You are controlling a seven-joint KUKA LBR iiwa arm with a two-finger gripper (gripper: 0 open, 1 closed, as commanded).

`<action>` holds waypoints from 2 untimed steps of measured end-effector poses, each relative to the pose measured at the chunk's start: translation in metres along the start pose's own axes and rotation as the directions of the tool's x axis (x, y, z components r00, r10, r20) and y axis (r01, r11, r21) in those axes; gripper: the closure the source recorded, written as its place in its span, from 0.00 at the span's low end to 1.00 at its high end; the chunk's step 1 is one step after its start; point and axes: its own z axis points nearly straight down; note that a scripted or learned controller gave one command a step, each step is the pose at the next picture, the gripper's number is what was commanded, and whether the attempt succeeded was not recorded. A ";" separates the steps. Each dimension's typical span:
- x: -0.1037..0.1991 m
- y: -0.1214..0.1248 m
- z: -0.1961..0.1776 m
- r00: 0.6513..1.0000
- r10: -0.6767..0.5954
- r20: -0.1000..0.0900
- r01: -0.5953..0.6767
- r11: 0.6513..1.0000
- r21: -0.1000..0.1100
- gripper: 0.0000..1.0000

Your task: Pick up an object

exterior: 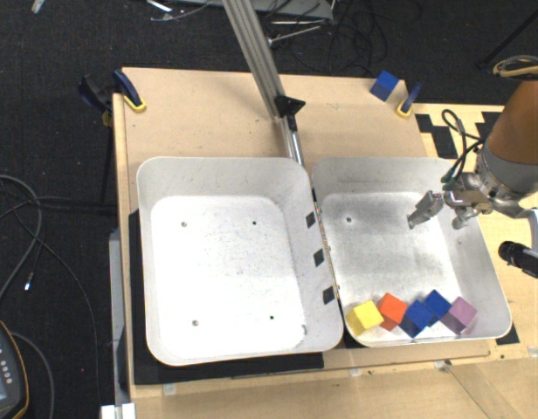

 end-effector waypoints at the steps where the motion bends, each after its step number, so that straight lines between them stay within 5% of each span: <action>1: 0.039 0.009 0.078 1.000 -0.001 0.002 0.001 1.000 -0.007 0.00; 2: 0.080 -0.055 0.064 1.000 0.005 -0.001 -0.005 1.000 -0.002 0.00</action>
